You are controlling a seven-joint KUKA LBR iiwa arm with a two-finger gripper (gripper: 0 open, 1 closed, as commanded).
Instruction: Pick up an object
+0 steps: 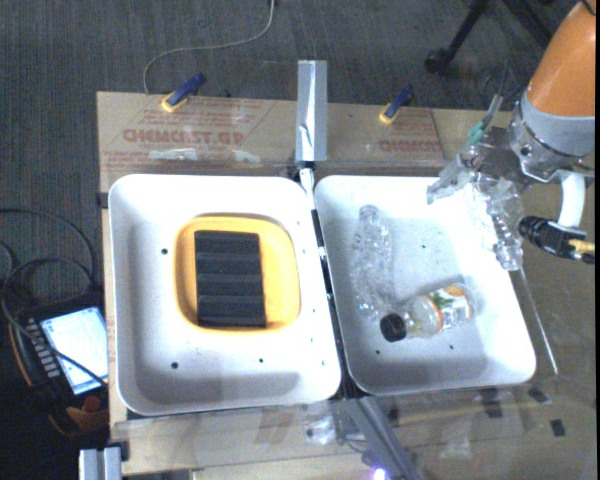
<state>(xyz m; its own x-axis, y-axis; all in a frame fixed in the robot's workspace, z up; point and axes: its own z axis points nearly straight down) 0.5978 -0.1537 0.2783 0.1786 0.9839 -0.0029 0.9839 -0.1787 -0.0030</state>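
The scene is evenly and fairly dimly lit from above, soft shadows being cast inside the white bins [130,298], while slight graininess and blur are seen throughout, most markedly toward the edges.

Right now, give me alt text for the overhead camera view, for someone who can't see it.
A grey and orange robot arm reaches in from the right above the right bin, which holds a small bottle lying on its side and clear crumpled plastic. The left bin holds a yellow tray with a black grooved block.
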